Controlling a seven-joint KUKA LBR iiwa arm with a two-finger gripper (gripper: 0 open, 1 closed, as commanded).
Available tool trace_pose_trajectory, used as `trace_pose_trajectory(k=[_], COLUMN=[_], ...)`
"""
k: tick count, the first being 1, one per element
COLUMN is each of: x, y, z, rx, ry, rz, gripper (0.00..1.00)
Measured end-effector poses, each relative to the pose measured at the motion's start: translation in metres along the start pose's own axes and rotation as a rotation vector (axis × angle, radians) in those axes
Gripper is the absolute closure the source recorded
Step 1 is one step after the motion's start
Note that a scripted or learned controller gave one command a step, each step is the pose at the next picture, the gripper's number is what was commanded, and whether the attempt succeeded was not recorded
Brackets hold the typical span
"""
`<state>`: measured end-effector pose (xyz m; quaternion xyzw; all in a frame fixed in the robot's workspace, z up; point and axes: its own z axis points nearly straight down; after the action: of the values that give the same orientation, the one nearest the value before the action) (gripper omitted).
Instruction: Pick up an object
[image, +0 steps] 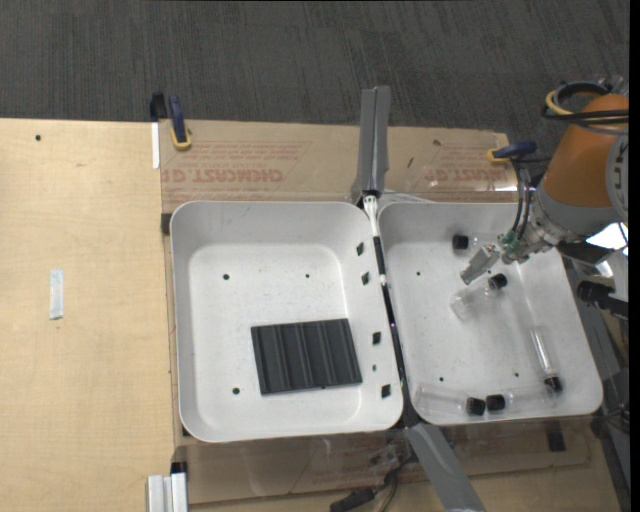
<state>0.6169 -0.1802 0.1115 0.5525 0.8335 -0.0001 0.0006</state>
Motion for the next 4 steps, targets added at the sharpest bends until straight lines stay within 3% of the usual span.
trace_pose_trajectory(k=[1, 2, 3, 4], x=[0.018, 0.018, 0.029, 0.029], y=[-0.043, -0.043, 0.015, 0.016], z=[0.020, 0.012, -0.063, -0.072], rx=[0.002, 0.001, 0.000, -0.001], ry=[0.002, 0.001, -0.001, -0.002], rz=[-0.012, -0.010, -0.058, -0.060], gripper=[0.00, 1.00, 1.00, 1.00])
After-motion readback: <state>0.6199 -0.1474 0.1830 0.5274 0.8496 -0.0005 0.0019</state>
